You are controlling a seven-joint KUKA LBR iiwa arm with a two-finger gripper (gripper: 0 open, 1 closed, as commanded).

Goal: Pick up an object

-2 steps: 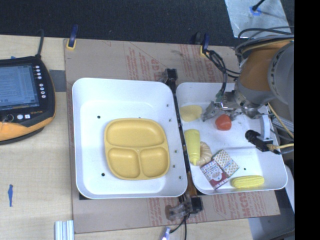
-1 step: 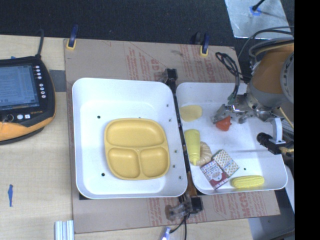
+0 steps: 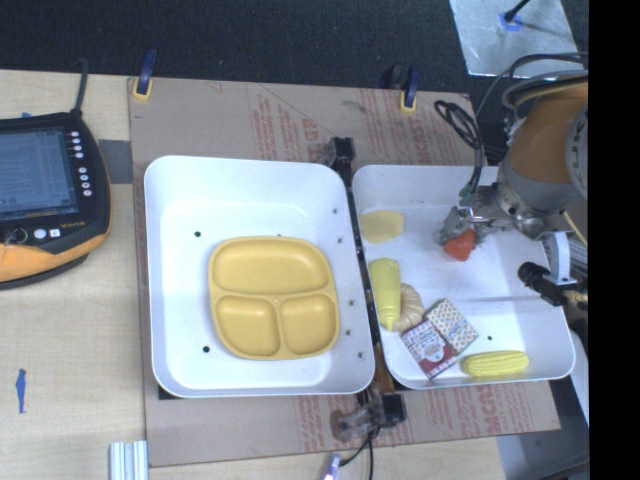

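Both bins, left bin [image 3: 170,268] and right bin [image 3: 420,183]: smooth white plastic, a mild sheen noted. Yellow divided tray [image 3: 272,296]: matt, smooth plastic in look. Corn cob [image 3: 496,364]: bumpy-textured yellow surface, plastic in appearance. Small red object [image 3: 459,247]: smooth, slightly glossy. Printed packet [image 3: 438,337]: paper or card, matt. Brown sheet [image 3: 250,118] under the bins: cardboard, dull, printed in red. Bench [image 3: 60,388]: pale wood grain, matt. Arm [image 3: 545,153]: orange band glossy, grey shell smooth.

The gripper [image 3: 458,232] is covering the top of a small red object [image 3: 459,247]; the arm [image 3: 545,153] is running off the right side.
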